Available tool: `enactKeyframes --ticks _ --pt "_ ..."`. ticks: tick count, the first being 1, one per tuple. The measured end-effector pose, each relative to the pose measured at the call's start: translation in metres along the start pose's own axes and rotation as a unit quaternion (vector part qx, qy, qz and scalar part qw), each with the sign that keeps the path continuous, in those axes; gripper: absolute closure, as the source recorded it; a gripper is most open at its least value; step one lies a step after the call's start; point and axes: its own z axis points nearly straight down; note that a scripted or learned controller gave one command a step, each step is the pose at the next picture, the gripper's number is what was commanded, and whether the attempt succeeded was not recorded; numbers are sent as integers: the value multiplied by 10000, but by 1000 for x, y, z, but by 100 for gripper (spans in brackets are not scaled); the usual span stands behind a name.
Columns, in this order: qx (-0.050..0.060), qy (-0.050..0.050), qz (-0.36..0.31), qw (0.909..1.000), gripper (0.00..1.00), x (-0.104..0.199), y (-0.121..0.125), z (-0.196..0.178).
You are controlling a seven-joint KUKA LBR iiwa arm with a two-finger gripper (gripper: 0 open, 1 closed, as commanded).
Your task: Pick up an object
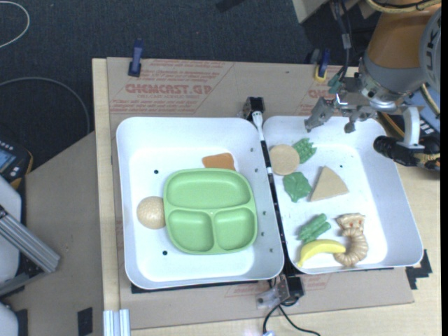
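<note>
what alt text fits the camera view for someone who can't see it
The robot's open hand hovers over the far end of the right bin, holding nothing; toy food including a banana lies below. The left bin holds a green divided plate.

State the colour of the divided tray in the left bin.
Light green. The divided tray shows plainly in the camera view, lying in the left bin.
</note>
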Motion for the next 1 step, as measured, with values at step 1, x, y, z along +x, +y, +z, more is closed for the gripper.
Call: enactKeyframes --ticks 1 --pt "-120 -18 -14 9999 0 19 11 -285"
